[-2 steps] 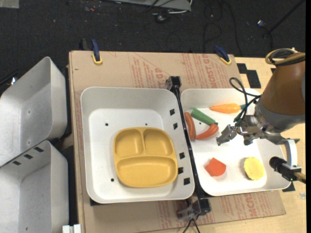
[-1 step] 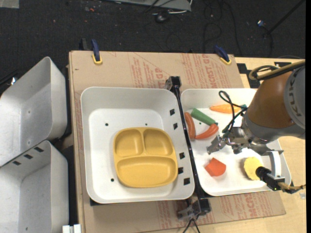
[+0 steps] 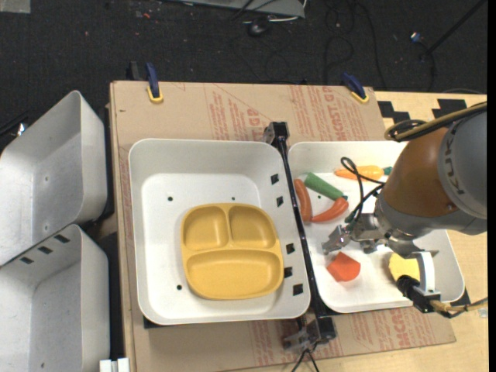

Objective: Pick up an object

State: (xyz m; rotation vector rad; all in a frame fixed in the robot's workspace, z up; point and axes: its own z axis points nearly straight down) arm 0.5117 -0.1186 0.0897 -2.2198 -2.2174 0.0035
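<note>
Right bin [image 3: 446, 254]: a small red-orange block [image 3: 344, 267], chunky and angular, lies on the floor near the front wall. The jaws of the gripper [image 3: 339, 241] hang just above and left of it; their opening cannot be told. Behind lie a green piece [image 3: 322, 184] and a red curved piece [image 3: 329, 210]. Left bin [image 3: 155, 208]: a yellow divided tray [image 3: 231, 250].

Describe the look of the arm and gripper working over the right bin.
The arm is a thick, rounded grey body with a broad orange band above the wrist. A black cable loops near it. The gripper is small, of dull grey metal and dark parts.
</note>
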